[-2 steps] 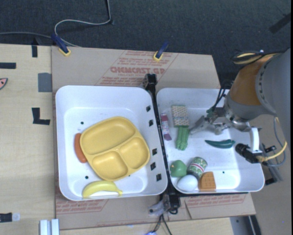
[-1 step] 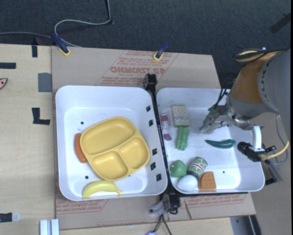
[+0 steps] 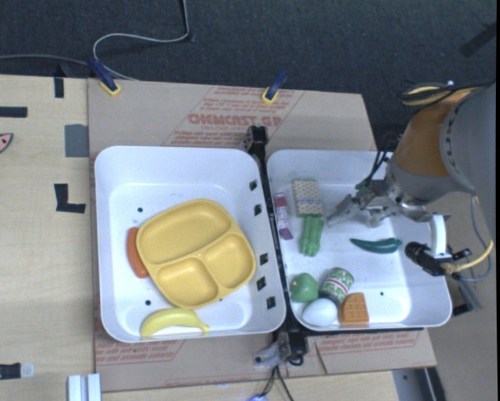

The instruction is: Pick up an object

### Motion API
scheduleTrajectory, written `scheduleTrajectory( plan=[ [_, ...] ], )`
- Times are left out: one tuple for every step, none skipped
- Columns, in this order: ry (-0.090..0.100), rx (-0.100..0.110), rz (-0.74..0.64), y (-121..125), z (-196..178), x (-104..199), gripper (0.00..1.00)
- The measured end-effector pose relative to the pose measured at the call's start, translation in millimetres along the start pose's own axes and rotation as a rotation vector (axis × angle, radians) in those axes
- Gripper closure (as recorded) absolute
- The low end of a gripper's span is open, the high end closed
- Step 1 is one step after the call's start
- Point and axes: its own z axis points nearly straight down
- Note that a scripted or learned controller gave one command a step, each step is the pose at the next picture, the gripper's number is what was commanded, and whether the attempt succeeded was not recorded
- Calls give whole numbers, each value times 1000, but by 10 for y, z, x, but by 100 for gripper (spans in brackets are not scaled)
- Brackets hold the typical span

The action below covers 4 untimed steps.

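Observation:
My gripper hangs over the right bin, its fingers pointing left with nothing seen between them. A dark green chili pepper lies just below and right of it. A green cucumber-like piece lies left of the fingertips, under a speckled beige block. A pink and purple stick lies along the bin's left wall. At the bin's front sit a green apple, a small can, a white egg and an orange cracker.
The left bin holds a yellow divided plate, an orange piece tucked under its left edge, and a banana at the front. The arm's grey and orange body covers the right bin's far right corner.

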Motion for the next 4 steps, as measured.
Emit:
scheduleTrajectory(
  plan=[
    [5,3,-1,452,112,621,0],
    [2,5,-2,450,14,613,100],
    [1,5,-3,450,15,612,0],
    [1,4,1,373,110,658,0]
  ],
)
